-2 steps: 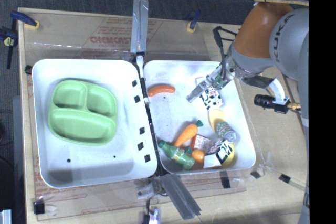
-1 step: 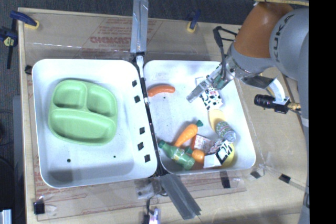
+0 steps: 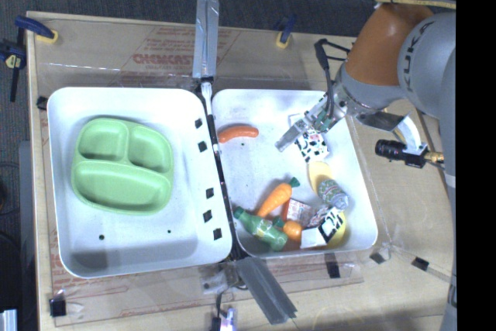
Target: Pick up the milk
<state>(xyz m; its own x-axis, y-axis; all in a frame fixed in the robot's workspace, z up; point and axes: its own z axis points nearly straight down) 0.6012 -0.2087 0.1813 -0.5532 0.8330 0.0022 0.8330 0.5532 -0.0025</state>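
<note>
- The milk carton [image 3: 312,145] is small and white with black cow-like patches.
- It sits in the right bin [image 3: 256,182], in the upper right part, close to the far wall.
- It looks tilted, not standing square.
- It lies just above a yellow item [image 3: 318,174], well apart from the sausage [image 3: 237,133].

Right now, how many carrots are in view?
2, both in the right bin: a larger carrot lying near the middle and a smaller carrot just below it in the front pile. More could be buried there.
</note>
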